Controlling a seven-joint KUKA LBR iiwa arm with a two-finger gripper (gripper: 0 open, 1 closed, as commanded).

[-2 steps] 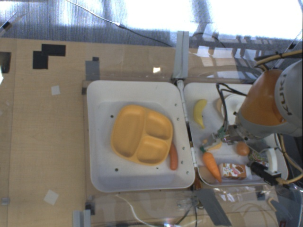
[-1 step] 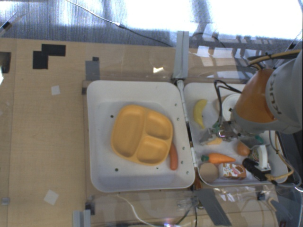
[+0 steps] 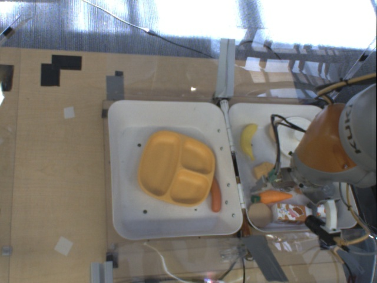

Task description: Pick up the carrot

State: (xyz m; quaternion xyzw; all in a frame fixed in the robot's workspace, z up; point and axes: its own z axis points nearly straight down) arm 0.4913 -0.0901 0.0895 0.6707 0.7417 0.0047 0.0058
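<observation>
The carrot (image 3: 277, 197) is orange with a small green end at its left. It lies flat near the front of the right bin (image 3: 235, 118). My gripper (image 3: 275, 183) hangs under the orange-banded wrist, right above the carrot and a touch behind it. The wrist hides most of the gripper, and I cannot see whether it touches the carrot.
In the right bin, a banana (image 3: 248, 140), a yellow chunk (image 3: 263, 170), a round tan item (image 3: 260, 214), a printed packet (image 3: 291, 213) and a white plate (image 3: 290, 135) crowd the carrot. The left bin (image 3: 121, 158) holds a yellow divided tray (image 3: 175, 167) and a reddish sausage-like piece (image 3: 216, 195).
</observation>
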